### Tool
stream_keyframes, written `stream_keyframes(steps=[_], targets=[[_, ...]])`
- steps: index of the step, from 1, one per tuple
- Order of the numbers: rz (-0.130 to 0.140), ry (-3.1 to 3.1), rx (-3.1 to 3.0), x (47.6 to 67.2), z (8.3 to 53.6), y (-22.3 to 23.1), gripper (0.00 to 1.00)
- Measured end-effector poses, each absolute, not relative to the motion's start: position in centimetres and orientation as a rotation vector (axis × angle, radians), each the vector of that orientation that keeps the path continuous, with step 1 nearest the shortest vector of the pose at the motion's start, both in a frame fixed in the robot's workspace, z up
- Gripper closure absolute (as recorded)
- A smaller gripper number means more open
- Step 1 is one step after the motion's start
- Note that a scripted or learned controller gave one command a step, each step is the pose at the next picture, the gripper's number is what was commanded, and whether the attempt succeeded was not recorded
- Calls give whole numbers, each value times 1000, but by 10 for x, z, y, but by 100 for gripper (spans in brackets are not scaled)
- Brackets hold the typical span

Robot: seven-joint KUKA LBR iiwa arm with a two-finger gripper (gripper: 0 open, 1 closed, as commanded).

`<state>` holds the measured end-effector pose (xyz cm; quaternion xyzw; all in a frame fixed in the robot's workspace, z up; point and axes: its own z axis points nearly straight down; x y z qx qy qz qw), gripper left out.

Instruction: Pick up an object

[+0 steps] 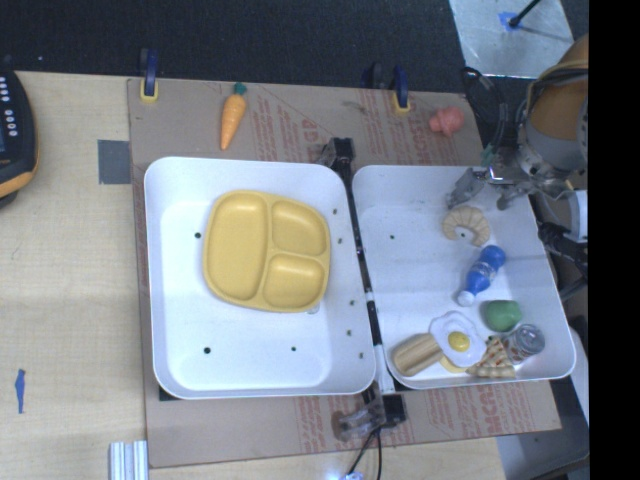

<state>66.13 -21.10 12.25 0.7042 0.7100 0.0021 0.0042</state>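
The right bin (pixel 400 268) holds a tan croissant (pixel 467 224), a blue bottle (pixel 482 273), a green lump (pixel 501 314), a toy fried egg (pixel 456 336), a bread roll (pixel 416 353), a small can (pixel 525 340) and a waffle piece (pixel 490 367). My gripper (pixel 489 188) hangs over the bin's far right corner, just beyond the croissant. It is open, with fingers spread to either side and nothing between them.
A yellow divided plate (pixel 268 249) lies in the left bin (pixel 180 348). On the board beyond the bins lie a toy carrot (pixel 232 116) and a pink object (pixel 447 120). Clamps sit along the board's far edge.
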Motion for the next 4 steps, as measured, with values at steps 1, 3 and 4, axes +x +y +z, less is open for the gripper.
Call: stream_keyframes(steps=[1, 3, 4], targets=[[-5, 2234, 2216, 656, 91, -180, 0], [-7, 2235, 2213, 657, 103, -161, 100], [9, 2232, 2207, 659, 172, -87, 100]])
